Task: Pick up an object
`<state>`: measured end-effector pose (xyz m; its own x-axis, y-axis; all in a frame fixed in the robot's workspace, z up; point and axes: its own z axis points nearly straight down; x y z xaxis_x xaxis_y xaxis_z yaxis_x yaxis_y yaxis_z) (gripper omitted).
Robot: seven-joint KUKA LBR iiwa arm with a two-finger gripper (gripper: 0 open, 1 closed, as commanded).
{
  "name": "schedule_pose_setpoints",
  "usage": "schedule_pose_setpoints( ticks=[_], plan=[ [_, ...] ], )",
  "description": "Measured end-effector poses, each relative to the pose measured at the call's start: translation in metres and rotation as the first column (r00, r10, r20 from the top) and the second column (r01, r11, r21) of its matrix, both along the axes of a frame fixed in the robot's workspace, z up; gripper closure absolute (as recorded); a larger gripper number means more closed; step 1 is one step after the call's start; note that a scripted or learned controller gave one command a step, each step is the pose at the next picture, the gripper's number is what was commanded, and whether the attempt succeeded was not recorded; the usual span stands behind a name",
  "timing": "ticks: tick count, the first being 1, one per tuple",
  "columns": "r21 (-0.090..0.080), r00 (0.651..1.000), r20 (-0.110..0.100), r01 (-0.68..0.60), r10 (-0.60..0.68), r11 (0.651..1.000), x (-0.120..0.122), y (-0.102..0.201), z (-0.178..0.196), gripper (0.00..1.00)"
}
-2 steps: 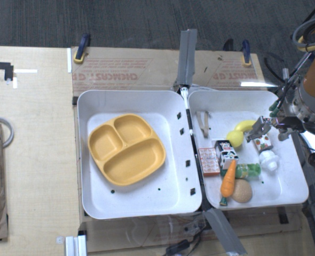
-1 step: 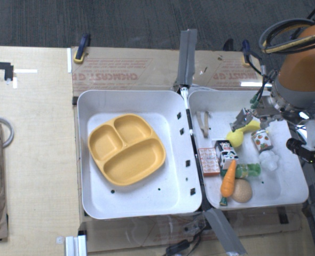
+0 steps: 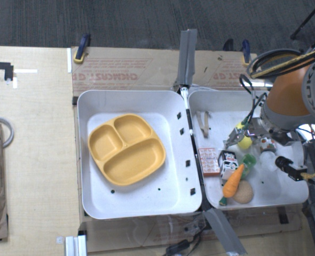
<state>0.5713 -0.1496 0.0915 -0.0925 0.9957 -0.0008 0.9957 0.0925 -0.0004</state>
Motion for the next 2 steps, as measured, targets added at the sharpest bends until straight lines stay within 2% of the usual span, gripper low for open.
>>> schedule_pose_setpoints(
  ticks=[1,2],
  plan=[
    [-0.001,1.000,0.001,0.004,-0.004,1.000,0.000,-0.001,0.009,1.00],
    [0.000,0.962,0.000,-0.274,0.274,0.962,-0.001,0.097,0.100,1.00]
  ],
)
